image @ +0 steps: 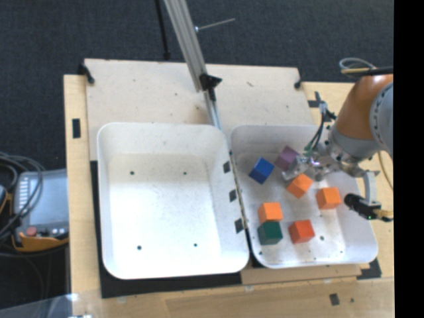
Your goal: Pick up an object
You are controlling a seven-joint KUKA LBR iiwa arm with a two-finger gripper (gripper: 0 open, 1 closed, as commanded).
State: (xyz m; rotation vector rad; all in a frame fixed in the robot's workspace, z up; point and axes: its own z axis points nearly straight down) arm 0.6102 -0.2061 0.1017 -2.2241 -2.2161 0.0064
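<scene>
Wooden bench on dark carpet is carrying two white bins, and we are seeing the gripper, grip unclear, hanging over blocks.

Dark grey carpet floor across top & left of frame. Light wood bench fills center, w/ a paler board on its upper part. Aluminium post slants up from center to top. Lower left: cables & a handheld unit, poss. a control pendant.
</scene>
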